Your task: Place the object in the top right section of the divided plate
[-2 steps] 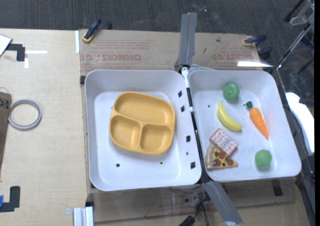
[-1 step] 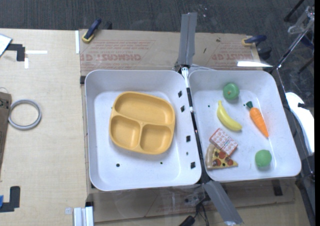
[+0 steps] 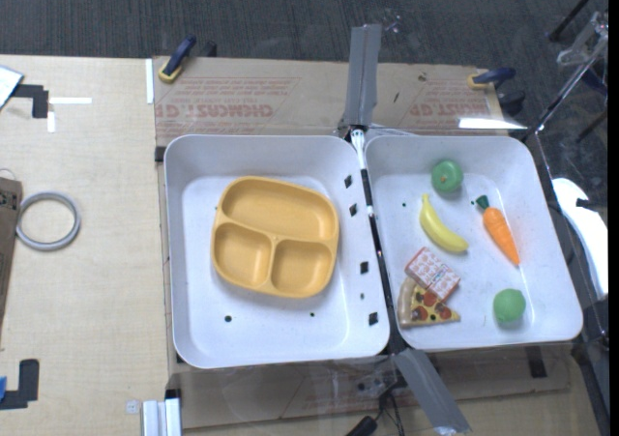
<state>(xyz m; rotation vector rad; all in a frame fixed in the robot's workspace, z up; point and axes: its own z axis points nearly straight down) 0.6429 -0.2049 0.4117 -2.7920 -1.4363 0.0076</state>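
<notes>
Seen from above: a yellow divided plate (image 3: 276,237) sits in the left bin (image 3: 189,328). The right bin (image 3: 542,183) holds a green apple (image 3: 446,176), banana (image 3: 442,225), carrot (image 3: 500,233), pizza slice (image 3: 426,305), patterned block (image 3: 432,272) and green ball (image 3: 509,305), all lying loose.

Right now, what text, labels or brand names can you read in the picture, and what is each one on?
"CHEMCOS..." printed upside down in red on the cardboard sheet behind the left bin; its last letters are unclear.
Red print on the cardboard behind the right bin: too blurred to read.
Pattern on the small box: no legible words.
</notes>
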